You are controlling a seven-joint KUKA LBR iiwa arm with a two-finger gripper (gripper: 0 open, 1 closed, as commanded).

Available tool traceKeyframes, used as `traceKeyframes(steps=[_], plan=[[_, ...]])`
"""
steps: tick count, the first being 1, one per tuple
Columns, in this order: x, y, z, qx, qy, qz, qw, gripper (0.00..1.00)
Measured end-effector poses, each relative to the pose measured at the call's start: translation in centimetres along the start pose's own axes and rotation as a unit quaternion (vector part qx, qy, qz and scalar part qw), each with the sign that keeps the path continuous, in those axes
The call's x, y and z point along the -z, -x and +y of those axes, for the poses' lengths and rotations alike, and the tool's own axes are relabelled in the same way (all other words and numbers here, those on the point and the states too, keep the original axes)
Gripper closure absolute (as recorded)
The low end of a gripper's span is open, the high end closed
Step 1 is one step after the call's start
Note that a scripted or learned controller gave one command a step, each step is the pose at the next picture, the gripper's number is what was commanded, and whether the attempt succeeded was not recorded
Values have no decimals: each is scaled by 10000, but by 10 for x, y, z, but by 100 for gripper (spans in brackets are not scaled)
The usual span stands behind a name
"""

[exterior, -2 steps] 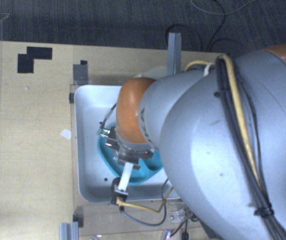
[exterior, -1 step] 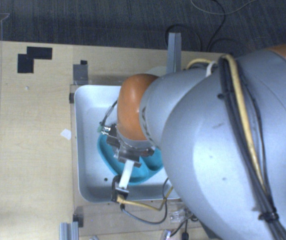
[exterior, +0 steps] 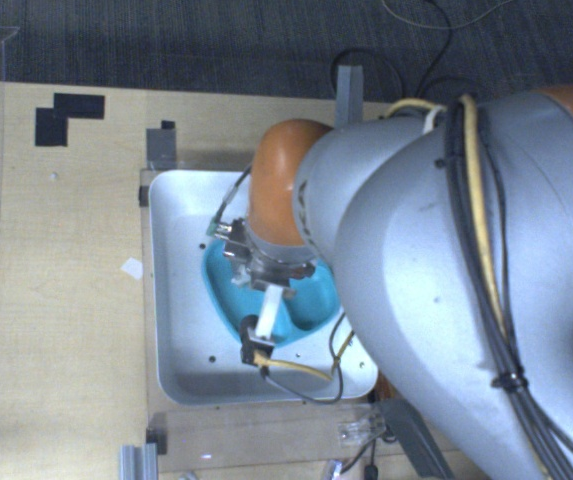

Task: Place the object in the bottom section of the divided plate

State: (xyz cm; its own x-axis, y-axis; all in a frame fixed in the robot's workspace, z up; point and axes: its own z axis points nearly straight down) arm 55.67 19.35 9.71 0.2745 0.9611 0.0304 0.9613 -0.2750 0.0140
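Observation:
A blue divided plate (exterior: pixel 224 290) lies in the left white bin (exterior: pixel 176 268); the arm covers most of it. The arm's wrist, with its orange band, hangs straight over the plate, and my gripper (exterior: pixel 258 280) points down into it. The wrist hides what lies under the gripper, so I cannot see any object between them. The plate's dividers and sections are mostly hidden.
The big grey arm fills the right half of the view and covers the right bin. A yellow cable (exterior: pixel 291 368) loops near the bin's front edge. Black marks (exterior: pixel 66 116) lie on the bench at the far left.

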Motion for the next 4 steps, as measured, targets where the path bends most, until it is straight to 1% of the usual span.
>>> traceKeyframes(steps=[1,2,3,4], plan=[[1,0,-1,-779,17,24,9970,100],[-2,-4,-68,-2575,29,-48,9663,100],[145,-26,-76,-1876,-34,-145,9821,100],[10,35,-44,-2371,-18,-103,9714,100]])
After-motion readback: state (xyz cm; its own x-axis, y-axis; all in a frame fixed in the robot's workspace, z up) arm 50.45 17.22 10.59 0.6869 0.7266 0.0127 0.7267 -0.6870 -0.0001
